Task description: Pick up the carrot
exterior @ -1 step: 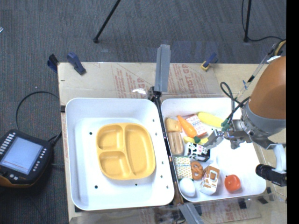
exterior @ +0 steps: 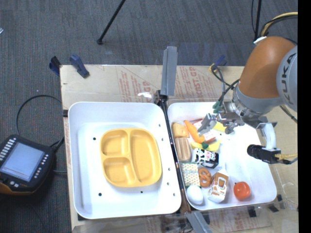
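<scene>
The carrot (exterior: 191, 128), orange and slanted, lies in the upper left part of the right bin (exterior: 252, 171), beside a tan bread piece (exterior: 179, 129). My gripper (exterior: 209, 124) hangs just to the carrot's right, low over a cluster of yellow and orange toy food (exterior: 209, 141). The grey wrist and orange band reach in from the upper right. Nothing can be seen held in the gripper.
The right bin also holds a hot-dog bun (exterior: 183, 148), a cow-patterned box (exterior: 205, 157), a pretzel (exterior: 204, 177), a white egg (exterior: 195, 194), a small carton (exterior: 219, 187) and a red tomato (exterior: 241, 190). A yellow divided plate (exterior: 130, 157) sits in the left bin (exterior: 87, 130).
</scene>
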